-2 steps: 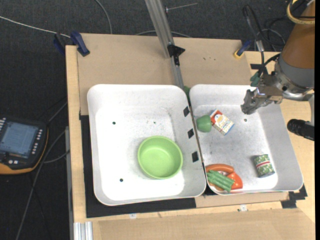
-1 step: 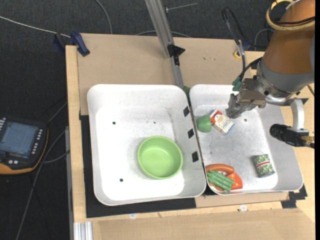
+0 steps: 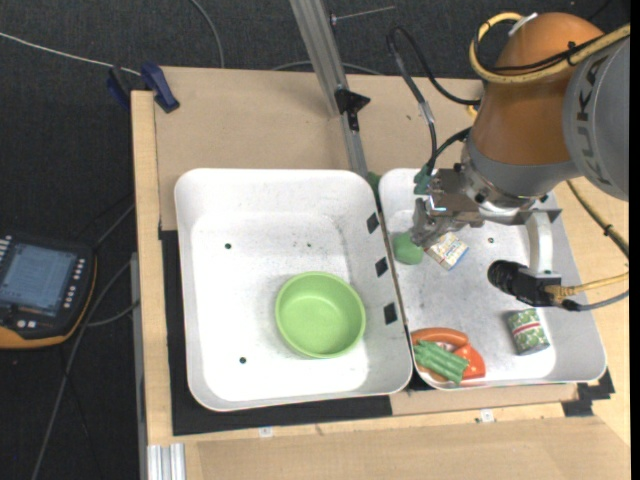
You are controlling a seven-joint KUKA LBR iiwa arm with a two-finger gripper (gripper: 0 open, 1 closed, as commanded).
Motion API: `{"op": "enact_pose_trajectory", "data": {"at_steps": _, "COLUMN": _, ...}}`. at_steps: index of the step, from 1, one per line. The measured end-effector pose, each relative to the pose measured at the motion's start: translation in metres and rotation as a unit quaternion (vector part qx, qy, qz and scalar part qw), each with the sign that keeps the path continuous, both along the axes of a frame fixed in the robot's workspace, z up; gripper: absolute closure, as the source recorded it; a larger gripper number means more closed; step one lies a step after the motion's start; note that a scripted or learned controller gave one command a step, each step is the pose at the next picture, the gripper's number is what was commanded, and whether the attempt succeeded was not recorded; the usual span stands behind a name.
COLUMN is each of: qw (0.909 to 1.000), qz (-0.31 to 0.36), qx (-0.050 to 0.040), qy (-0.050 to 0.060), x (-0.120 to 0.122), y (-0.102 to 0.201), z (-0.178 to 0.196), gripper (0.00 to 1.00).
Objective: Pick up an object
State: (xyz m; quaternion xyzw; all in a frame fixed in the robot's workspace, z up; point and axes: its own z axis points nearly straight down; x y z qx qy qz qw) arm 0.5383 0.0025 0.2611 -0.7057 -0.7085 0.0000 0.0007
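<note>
Presently the gripper [image 3: 438, 230] is seen low over the far left part of the right bin [image 3: 575, 303], carried by the grey arm [image 3: 530, 98] with its orange band, which is reached in from the right. How wide the gripper is set cannot be made out from above, and nothing can be seen to be held in it.

A small pale packet [image 3: 449, 253] with blue and yellow print is found just beside the gripper tip, on its near side; whether the two touch cannot be told. A small green lump [image 3: 407, 250] is placed close against the left wall of the same bin, just beside the packet. A short can [image 3: 528, 331] with a green label is set towards the bin's near right corner, well apart from the gripper. An orange-red piece [image 3: 455, 340], with a green piece laid across it, is lodged in the near left corner.

In the left bin [image 3: 250, 218] a green bowl [image 3: 320, 314] is stood upright towards the near edge, nearer the right wall than the left. Both bins are borne side by side on the pale wooden bench [image 3: 250, 118], their adjoining walls touching.
</note>
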Motion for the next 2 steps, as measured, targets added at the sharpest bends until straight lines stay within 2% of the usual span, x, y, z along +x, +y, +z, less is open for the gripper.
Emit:
{"op": "enact_pose_trajectory", "data": {"at_steps": 1, "qw": 1.0000, "qz": -0.001, "qx": -0.0002, "qy": 0.000, "x": 0.002, "y": 0.044, "z": -0.009, "gripper": 1.00}}
{"op": "enact_pose_trajectory", "data": {"at_steps": 2, "qw": 1.0000, "qz": 0.000, "qx": 0.0000, "qy": 0.000, "x": -0.015, "y": 0.096, "z": -0.017, "gripper": 1.00}}
